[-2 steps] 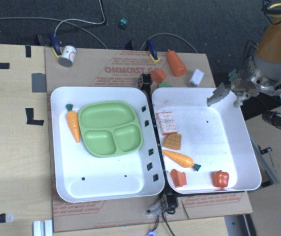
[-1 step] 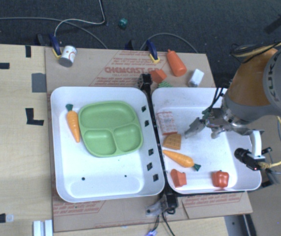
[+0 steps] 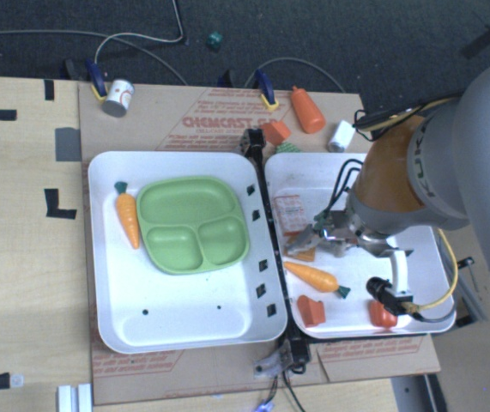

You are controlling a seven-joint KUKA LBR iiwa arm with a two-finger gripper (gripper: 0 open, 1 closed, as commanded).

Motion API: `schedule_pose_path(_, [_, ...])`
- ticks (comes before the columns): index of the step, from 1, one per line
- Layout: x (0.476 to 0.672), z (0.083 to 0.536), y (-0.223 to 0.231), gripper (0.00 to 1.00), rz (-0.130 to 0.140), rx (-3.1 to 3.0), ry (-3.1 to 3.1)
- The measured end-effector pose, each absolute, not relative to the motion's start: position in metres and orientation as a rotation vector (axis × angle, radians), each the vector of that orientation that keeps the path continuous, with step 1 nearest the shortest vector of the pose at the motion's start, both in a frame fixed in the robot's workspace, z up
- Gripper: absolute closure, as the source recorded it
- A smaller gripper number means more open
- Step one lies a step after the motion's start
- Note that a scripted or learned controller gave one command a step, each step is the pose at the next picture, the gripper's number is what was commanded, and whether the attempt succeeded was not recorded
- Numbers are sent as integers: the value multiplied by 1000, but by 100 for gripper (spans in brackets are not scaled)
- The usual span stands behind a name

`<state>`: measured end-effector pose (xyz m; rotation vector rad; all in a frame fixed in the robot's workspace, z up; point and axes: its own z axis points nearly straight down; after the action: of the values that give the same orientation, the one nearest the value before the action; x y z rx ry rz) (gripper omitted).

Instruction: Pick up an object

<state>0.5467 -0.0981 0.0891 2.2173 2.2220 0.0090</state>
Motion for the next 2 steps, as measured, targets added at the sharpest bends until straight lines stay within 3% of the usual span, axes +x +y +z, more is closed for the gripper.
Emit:
schedule_pose_path(1, [607,89,-94,0,10,2215,2219])
schedule_pose_path(2, [610,103,-91,100,23,2210,2221])
